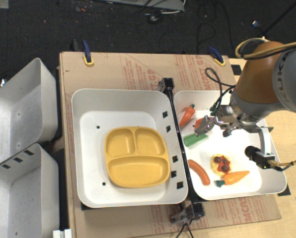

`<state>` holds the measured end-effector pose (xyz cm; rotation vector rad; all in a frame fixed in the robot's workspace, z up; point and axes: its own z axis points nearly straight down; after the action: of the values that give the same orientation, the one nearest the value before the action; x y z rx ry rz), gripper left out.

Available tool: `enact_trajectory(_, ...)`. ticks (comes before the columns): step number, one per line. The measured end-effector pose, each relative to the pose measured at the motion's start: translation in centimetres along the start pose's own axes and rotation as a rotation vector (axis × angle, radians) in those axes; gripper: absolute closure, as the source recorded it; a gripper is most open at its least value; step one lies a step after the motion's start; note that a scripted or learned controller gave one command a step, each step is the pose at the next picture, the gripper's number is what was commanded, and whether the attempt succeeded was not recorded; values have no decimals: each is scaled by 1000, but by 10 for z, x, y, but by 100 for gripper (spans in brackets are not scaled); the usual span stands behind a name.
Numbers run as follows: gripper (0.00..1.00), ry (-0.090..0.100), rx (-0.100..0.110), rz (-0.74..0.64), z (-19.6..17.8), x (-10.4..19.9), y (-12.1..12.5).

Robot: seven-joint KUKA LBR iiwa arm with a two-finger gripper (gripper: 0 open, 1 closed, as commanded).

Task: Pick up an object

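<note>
- Pincer (pixel 203 125) hangs in the right bin (pixel 273 185), grip state unclear, just above the green piece (pixel 194 140).
- Sausage (pixel 199 171), pizza (pixel 220 164) and carrot (pixel 234 177) crowd the near rim.
- Left bin (pixel 83 148) holds a yellow tray (pixel 136 156).

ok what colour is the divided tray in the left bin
Yellow, a plain mustard shade; the divided tray shows best in the camera view, lying in the left bin.

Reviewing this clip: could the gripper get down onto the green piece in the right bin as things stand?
Probably yes. The gripper hangs just above the green piece, which lies flat against the right bin's left wall. Nothing rests on it; the chilli-like toy lies apart. The wall's closeness might crowd one finger.
</note>
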<state>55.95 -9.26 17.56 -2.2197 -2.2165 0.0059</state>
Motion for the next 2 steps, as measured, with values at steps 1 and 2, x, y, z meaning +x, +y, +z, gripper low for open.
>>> enact_trajectory(1,0,1,0,0,64,1,2)
enact_trajectory(2,0,0,-3,0,84,2,2)
